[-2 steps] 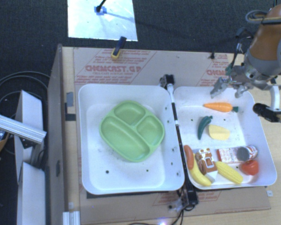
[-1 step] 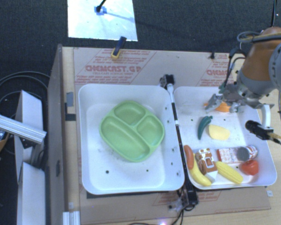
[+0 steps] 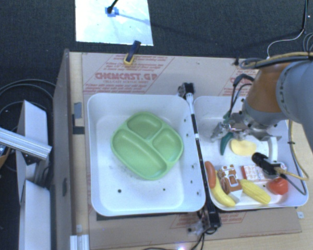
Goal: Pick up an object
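Observation:
My gripper (image 3: pixel 227 133) is over the upper left of the right bin (image 3: pixel 208 108), on the grey arm with its orange band that comes in from the right. A dark green curved pepper (image 3: pixel 225 144) lies or hangs directly below the gripper, its upper end hidden by it. I cannot see whether it is held. Just right of it is a pale yellow slice (image 3: pixel 243 148). Along the bin's front lie a red sausage (image 3: pixel 211 173), a banana (image 3: pixel 222 195), a corn cob (image 3: pixel 254 191), a tomato (image 3: pixel 277 185) and two small printed packets (image 3: pixel 232 177).
The left bin (image 3: pixel 101 139) holds a light green divided plate (image 3: pixel 146 145). A black rail (image 3: pixel 194 134) separates the bins. A black-tipped part (image 3: pixel 264 161) of the arm hangs over the right bin near the packets. Cables run along the right side.

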You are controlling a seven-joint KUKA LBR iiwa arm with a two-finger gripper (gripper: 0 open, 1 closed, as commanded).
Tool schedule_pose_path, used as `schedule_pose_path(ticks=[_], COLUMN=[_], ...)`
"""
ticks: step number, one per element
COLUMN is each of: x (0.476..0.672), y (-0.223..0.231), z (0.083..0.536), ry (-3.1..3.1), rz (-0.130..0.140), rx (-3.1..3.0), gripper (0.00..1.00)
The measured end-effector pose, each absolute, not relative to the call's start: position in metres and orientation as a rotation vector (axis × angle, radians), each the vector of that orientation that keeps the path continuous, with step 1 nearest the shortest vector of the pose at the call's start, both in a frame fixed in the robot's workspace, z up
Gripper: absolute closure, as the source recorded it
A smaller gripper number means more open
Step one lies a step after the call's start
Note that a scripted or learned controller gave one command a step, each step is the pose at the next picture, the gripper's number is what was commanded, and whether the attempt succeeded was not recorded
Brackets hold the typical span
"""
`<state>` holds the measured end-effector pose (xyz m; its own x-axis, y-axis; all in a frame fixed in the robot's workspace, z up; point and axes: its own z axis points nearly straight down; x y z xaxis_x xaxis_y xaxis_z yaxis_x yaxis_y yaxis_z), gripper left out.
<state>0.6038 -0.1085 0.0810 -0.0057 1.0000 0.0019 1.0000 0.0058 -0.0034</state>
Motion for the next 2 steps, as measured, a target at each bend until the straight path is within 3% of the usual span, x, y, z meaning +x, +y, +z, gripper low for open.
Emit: schedule_pose_path(ticks=[1, 2], x=[0.606, 0.602], y=[-0.111, -0.046], z=[0.095, 0.191], ry=[-2.228, -2.238], rz=[-0.004, -0.013], rx=[-2.219, -2.213], gripper=[1.0, 1.0])
